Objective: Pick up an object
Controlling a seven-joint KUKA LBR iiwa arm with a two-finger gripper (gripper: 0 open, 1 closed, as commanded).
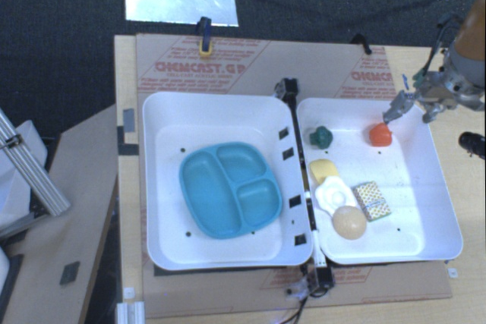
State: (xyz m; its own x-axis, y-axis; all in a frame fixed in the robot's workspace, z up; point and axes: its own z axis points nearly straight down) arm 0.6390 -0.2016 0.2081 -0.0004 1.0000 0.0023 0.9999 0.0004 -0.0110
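Camera view, fixed overhead, slanted. Two shallow white bins sit side by side on the bench.

Left bin [156,186]: holds a blue compartment tray [230,189], lying flat near the bin's middle, turned at a slight angle to the bin walls.

Right bin [433,193]: holds six small objects.
- Orange-red object [380,135] near the far right part of the bin, well apart from the cluster below.
- Dark green object [322,136] near the far left corner, close to the divider between the bins.
- Yellow block [323,169] just below the green one.
- White fried-egg piece [334,197] touching the yellow block's near edge.
- Tan round object [349,223] just at the egg's near side, touching or overlapping it.
- Small patterned box [373,201] to the right of the egg, tilted, just beside the tan round object.

Arm enters from the right edge. Gripper [414,110] hangs over the far right edge of the right bin, just above and to the right of the orange-red object. Its two fingers stand apart, with nothing between them. One fingertip [395,111] is near the orange-red object; contact cannot be told.
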